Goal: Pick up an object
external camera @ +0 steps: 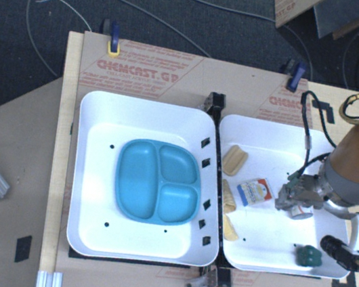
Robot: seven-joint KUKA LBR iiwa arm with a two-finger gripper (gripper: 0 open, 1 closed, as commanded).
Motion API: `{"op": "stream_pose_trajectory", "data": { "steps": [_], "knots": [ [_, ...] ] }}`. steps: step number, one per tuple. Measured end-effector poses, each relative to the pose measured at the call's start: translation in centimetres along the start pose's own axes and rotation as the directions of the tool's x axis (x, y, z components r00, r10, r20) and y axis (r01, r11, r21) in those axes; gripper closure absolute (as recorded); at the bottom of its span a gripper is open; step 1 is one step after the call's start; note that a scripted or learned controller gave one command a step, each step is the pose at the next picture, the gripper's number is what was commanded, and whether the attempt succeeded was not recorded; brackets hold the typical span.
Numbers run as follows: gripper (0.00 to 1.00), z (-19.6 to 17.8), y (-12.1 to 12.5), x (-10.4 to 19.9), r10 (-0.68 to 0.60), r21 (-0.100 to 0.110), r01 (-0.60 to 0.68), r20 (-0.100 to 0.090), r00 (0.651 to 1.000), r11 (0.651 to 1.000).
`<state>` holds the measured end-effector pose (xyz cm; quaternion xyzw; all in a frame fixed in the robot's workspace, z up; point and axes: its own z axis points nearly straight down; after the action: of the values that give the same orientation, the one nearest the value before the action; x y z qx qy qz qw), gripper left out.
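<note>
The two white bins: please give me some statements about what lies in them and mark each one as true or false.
1. The blue divided plate lies in the left bin. True.
2. The small packet lies on the blue plate. False: it lies in the right bin.
3. The dark green object sits near the right bin's front right corner. True.
4. The tool hangs over the left bin. False: it is over the right bin, right of the packet.
5. The tan piece lies in the right bin. True.
</note>
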<state>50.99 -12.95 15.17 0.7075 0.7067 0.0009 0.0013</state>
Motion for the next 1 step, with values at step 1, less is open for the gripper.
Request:
{"op": "stream_pose_trajectory", "data": {
  "steps": [1],
  "knots": [
    [1.00, -4.78, -0.69, 0.16, -0.002, -0.002, 0.002, 0.000, 1.000, 1.000]
  ]
}}
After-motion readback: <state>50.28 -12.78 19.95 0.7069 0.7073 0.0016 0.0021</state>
